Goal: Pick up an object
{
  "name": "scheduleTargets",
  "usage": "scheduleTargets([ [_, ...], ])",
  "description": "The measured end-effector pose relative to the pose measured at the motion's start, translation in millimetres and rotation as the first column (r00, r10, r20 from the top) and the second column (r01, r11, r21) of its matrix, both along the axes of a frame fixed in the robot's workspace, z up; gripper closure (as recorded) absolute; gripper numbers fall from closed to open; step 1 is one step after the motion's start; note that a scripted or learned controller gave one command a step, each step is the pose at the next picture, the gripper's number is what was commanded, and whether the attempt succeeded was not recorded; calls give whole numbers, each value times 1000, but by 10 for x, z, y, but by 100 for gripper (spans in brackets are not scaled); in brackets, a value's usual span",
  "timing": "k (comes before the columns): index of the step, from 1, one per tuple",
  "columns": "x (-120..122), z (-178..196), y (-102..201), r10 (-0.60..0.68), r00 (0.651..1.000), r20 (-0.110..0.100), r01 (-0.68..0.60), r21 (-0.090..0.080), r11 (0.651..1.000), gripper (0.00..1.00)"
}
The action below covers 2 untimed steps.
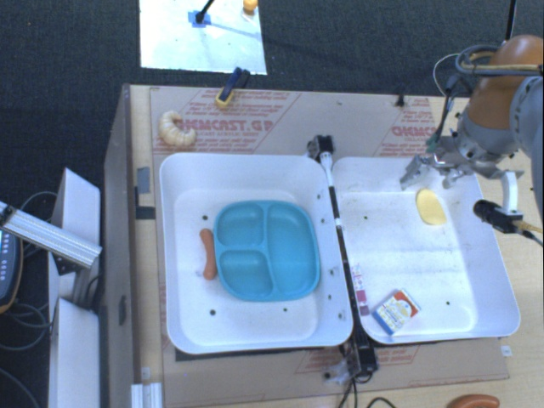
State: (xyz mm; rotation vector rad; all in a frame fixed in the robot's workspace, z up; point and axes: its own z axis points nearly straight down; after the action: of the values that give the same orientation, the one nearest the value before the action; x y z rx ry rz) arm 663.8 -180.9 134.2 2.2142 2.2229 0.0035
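While the jaws hang spread just above it, a yellow piece looks light, smooth, best pinched across its narrow sides.

The arm is grey metal with a rounded orange band above the wrist. Thin grey cables loop beside the band. Its gripper is pale silver-grey with slim fingers. A white bracket with a black block projects from the wrist's lower side.
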Motion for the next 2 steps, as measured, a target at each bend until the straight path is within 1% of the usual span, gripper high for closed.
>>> scheduleTargets([
  [1, -149, -130, -159, -3, 1000, -2, 3, 0, 1000, 0],
  [2, -119, -111, -61, 0, 1000, -1, 0, 1, 1000, 0],
])
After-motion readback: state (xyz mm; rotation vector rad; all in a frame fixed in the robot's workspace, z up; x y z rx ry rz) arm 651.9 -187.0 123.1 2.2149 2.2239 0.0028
